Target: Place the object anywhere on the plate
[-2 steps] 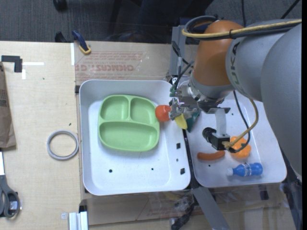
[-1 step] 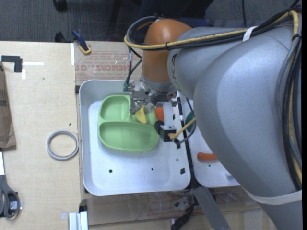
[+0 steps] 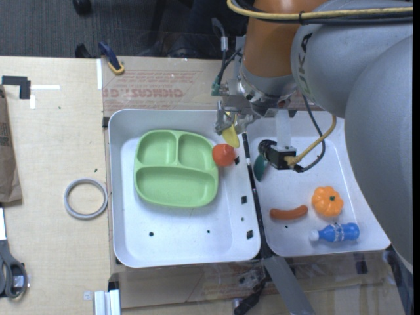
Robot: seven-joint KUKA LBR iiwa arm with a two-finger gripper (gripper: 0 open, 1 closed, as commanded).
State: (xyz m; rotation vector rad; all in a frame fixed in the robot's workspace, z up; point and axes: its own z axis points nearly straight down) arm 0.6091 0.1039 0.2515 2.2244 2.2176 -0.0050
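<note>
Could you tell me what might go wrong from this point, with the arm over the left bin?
The end effector hangs by the green plate's upper right corner, a yellow object just beneath it; a release here might miss the plate. The orange-red ball at the plate's right rim could get nudged. The bin divider is close, so the object may roll across.
</note>
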